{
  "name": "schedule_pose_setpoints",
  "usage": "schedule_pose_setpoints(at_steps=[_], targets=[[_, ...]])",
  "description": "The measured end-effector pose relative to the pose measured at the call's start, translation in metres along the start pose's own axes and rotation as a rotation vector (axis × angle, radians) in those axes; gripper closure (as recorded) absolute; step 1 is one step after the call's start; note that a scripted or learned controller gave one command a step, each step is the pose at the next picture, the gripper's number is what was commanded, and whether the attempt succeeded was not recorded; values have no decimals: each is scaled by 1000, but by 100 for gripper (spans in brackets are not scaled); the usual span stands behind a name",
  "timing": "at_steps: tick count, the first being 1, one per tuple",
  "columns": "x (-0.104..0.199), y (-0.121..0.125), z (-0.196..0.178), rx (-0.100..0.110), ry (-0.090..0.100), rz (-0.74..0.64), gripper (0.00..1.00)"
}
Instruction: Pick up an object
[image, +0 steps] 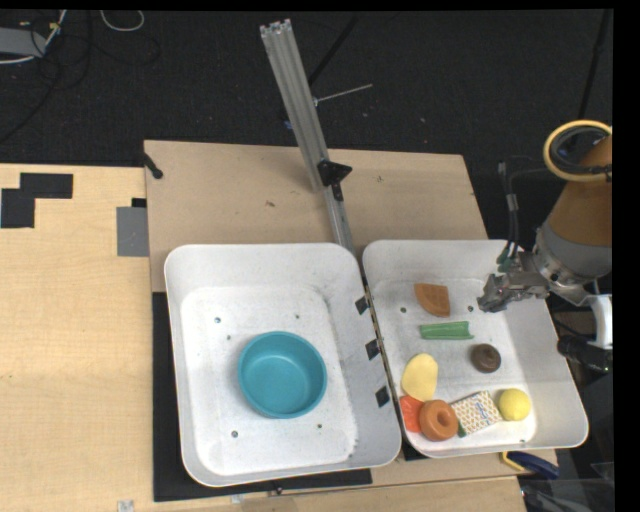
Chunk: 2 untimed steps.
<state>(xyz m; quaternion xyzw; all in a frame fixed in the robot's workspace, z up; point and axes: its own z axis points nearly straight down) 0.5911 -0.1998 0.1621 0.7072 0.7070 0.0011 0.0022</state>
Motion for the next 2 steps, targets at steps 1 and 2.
schedule_pose_setpoints(at_steps=[1, 2], targets=[[0, -4, -43, 2, 1, 0, 100], [0, -3, -79, 2, 1, 0, 100]])
